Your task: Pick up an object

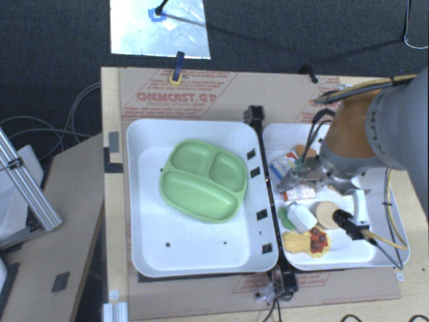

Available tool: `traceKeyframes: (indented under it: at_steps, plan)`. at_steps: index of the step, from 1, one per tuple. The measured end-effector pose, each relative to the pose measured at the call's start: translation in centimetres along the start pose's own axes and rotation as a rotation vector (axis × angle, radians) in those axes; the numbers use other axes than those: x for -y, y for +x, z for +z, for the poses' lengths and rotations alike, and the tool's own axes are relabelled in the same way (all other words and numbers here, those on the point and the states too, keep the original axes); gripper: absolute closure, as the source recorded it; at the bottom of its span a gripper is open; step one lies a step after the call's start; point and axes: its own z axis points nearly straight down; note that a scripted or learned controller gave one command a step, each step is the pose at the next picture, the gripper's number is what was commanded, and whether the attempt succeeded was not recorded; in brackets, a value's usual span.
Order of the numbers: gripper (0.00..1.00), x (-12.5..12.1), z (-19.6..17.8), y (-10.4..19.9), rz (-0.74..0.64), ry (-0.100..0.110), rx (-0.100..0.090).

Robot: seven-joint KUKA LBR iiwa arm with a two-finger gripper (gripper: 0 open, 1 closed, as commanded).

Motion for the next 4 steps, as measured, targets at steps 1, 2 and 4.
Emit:
traceKeyframes:
  at_steps: [1,2,4]
  plan:
    - [1.00,-0.1,-1.3,0.0,0.000,-0.005,0.001]
    - [1.00,-0.6,-7.0,-1.0,0.001,-0.009,0.002]
    - [1.00,-1.2,-14.2,-0.5,-0.004,-0.006,0.001]
